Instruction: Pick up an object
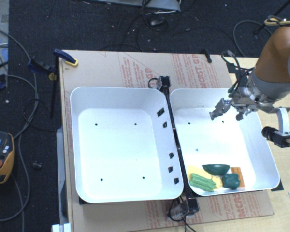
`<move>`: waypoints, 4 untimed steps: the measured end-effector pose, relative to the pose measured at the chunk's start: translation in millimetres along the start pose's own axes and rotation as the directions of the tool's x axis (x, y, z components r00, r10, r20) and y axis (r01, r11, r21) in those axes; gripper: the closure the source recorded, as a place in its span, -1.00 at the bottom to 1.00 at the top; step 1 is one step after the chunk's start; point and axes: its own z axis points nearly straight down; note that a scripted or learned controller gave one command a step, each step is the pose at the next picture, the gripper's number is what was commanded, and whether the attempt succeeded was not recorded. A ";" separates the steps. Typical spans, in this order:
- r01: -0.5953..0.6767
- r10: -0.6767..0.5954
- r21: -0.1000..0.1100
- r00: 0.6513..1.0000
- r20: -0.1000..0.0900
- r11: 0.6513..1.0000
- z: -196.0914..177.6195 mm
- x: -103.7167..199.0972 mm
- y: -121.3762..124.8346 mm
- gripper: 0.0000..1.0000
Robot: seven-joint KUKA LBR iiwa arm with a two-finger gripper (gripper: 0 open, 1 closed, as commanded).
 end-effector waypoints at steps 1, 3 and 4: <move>0.000 0.000 0.000 1.000 0.000 1.000 -10.2 0.1 0.2 1.00; 0.001 -0.001 -0.001 1.000 0.000 1.000 -184.6 16.0 41.6 1.00; 0.005 -0.005 -0.014 1.000 0.000 1.000 -337.9 75.7 9.1 1.00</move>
